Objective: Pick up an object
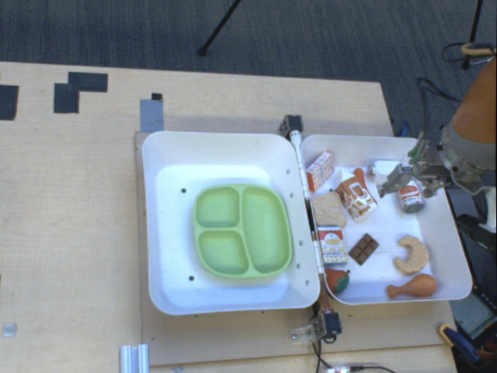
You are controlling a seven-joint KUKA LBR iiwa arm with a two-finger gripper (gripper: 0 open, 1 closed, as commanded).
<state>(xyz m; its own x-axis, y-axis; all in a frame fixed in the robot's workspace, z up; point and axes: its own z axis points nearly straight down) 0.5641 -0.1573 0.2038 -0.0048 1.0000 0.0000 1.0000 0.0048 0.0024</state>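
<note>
metallic gripper [407, 179] above shiny can [411, 198] in right bin [460, 270], finger gap unclear

Gripper [404, 176] over right bin [458, 264]. Can [411, 197] just below it; carton [359, 198] close to its left. Croissant [411, 254], chocolate [363, 248] further down. Bare floor between.

The arm enters from the right edge, its orange band [475, 111] high at the frame's side and the grey wrist below it angling leftward. The claw [404, 179] points left and slightly down, its dark fingers [390, 183] looking spread apart.
</note>
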